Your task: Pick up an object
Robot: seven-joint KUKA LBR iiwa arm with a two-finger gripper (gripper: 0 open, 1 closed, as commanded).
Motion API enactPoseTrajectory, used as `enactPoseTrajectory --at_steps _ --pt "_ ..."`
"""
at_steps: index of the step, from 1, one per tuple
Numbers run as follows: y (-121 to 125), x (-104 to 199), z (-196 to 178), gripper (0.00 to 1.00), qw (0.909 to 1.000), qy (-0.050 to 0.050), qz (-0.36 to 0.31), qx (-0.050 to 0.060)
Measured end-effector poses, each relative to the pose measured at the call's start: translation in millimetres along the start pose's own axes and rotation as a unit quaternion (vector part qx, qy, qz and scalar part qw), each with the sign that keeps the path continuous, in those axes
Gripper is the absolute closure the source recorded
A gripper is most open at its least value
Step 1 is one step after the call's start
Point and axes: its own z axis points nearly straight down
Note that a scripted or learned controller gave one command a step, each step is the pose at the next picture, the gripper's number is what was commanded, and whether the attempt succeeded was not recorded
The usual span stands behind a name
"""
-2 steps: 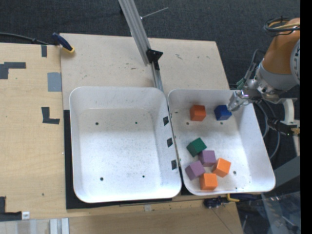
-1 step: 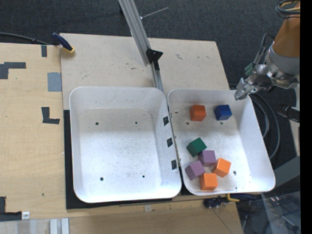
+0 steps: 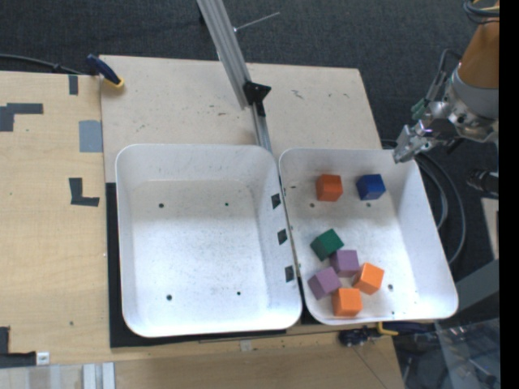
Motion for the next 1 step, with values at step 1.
enactPoseTrajectory --at_steps 1 --pt "9.7 45.9 2.4 1.00 1.0000 0.000 -0.002 0.001"
